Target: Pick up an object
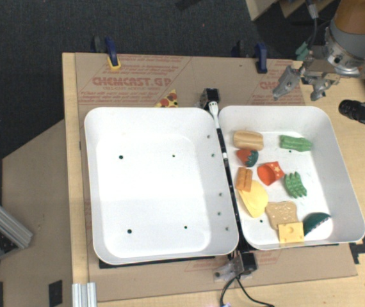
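**Operator:** While the arm is parked off the bin, report the current step.

**Arm:** Approach stage, by my judgement; nothing is picked yet. My gripper (300,82) hangs beyond the far edge of the right bin (342,165), near its far right corner, over the brown board (189,75). Fingers are spread apart and nothing sits between them.

**Operator:** Locate the candidate objects.

**Arm:** All lie in the right bin. A tan bread roll (248,139) and a green pod (296,143) sit toward the far edge. A red and dark green piece (248,157) lies just below the roll. A red block (269,172) and a green leafy piece (294,185) occupy the middle. An orange piece (244,180) and a yellow wedge (254,201) lie along the left wall, touching. A tan cracker (280,212), a yellow square (290,233) and a dark green piece (316,222) crowd the near edge.

**Operator:** State the requirement for the next move.

**Arm:** Travel inward over the far edge, then descend with the fingers straddling one item. The green pod looks nearest and stands apart from its neighbours. The near-edge cluster risks a multi-object grasp.

**Operator:** Report legible text.

**Arm:** The board carries red print along its far edge, reading roughly "CHEMCAST GP". A second print near the far right corner is too faint to read.
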